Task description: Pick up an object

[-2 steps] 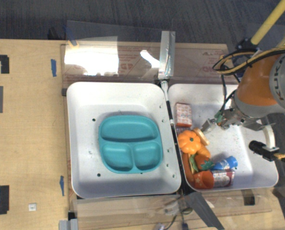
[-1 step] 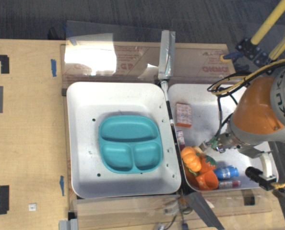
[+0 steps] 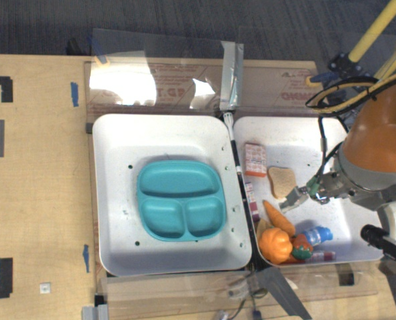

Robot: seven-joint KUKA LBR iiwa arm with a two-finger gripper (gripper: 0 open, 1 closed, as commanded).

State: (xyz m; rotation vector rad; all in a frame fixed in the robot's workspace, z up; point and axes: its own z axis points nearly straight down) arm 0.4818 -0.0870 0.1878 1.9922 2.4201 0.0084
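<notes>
The right bin [image 3: 298, 131] holds a bread slice [image 3: 282, 181], a red-and-white carton [image 3: 255, 159], a carrot [image 3: 278, 216], an orange pumpkin [image 3: 275, 244], a blue bottle [image 3: 316, 235] and a small red-and-green piece [image 3: 301, 249]. My gripper [image 3: 293, 197] reaches in from the right and hovers just below and to the right of the bread, above the carrot's upper end. I see nothing held in it. The grey and orange wrist hides the bin's right side.
The left bin [image 3: 111, 179] carries a teal divided plate [image 3: 181, 199]. A thin pinkish item [image 3: 252, 204] lies along the divider between the bins. Yellow and black cables [image 3: 345, 89] hang at the upper right behind the arm.
</notes>
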